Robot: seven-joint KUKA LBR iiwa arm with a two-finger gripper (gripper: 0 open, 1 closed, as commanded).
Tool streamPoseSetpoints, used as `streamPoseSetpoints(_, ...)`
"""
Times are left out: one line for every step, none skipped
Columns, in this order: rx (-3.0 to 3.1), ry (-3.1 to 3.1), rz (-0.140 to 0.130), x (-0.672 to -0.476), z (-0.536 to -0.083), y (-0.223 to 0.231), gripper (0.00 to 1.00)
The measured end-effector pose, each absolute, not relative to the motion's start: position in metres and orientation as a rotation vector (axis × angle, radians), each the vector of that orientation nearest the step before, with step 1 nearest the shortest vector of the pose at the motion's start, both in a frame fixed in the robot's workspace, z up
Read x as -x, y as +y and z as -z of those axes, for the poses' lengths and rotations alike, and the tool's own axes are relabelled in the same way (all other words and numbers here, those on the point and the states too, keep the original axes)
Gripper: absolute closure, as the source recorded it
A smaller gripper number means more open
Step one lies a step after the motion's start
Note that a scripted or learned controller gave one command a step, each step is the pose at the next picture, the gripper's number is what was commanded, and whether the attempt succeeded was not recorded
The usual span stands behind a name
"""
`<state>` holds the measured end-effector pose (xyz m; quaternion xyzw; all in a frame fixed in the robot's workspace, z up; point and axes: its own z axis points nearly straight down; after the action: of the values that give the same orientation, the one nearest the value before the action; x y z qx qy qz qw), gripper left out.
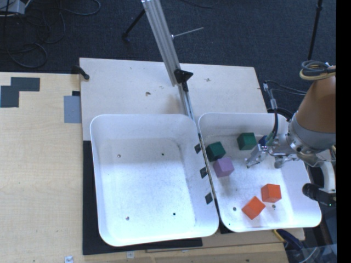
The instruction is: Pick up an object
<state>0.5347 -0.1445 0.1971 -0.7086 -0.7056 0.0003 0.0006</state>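
Reaching in from the right, we cannot tell our tool's (258, 158) opening; the green plastic cube (246, 141) sits just far-left.

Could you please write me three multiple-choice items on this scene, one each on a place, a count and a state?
1. Which bin holds the blocks? A) the left one B) the right one C) both
2. How many orange blocks are there? A) one B) two C) three
3. What lies between the pincer's tips? A) a green block B) the purple block C) nothing

Answers: 1 B, all five blocks lie in the right bin. 2 B, one orange block lies beside another. 3 C, the pincer hangs over bare floor, apart from the green block and the purple block.
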Motion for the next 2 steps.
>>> streamPoseSetpoints(2.231,-2.230,0.011,-0.608,-0.119,-0.117,0.00)
streamPoseSetpoints(2.203,-2.178,-0.052,-0.660,-0.088,-0.104,0.00)
